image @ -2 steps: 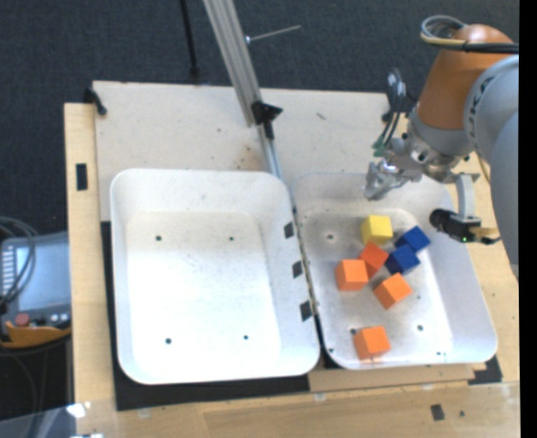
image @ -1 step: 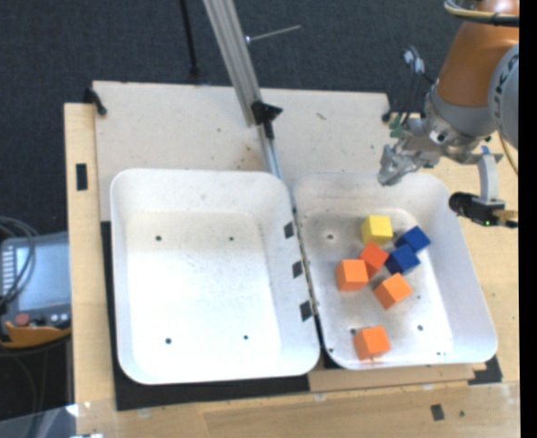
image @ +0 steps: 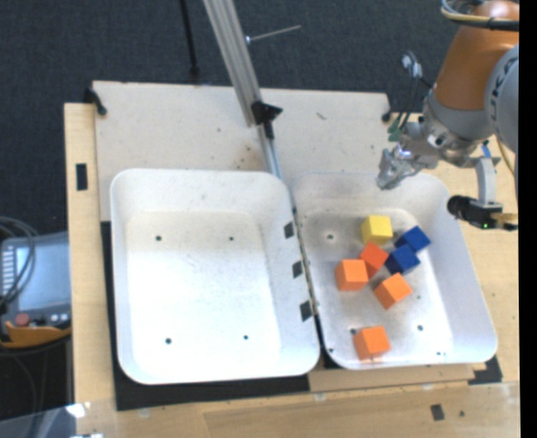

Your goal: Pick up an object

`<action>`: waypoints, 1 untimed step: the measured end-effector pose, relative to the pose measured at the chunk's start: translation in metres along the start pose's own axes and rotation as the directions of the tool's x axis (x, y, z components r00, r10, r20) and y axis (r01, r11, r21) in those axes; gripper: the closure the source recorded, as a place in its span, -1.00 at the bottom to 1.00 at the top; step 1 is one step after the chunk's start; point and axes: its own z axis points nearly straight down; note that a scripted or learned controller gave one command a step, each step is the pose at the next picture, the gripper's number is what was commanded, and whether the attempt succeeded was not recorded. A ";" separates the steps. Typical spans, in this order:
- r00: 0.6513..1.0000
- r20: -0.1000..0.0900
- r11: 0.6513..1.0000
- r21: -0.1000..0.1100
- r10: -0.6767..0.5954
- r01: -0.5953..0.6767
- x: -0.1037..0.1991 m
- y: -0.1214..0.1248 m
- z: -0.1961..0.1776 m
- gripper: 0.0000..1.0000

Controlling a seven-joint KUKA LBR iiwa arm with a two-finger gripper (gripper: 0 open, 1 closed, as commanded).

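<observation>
End effector hangs over the far rim of the right bin; can't tell its state, nothing seen in it. Blocks cluster mid-bin, nearer than the end effector: yellow block, two blue blocks touching, orange blocks; another orange block apart by the near rim. Left bin just beside on the counter.

robot lab — test bench | white bins | aluminium camera mast

Arm cut off at right; fingers blurred
</observation>
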 end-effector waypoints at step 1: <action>1.000 -0.001 1.000 0.000 -0.002 0.002 0.049 -0.004 0.005 1.00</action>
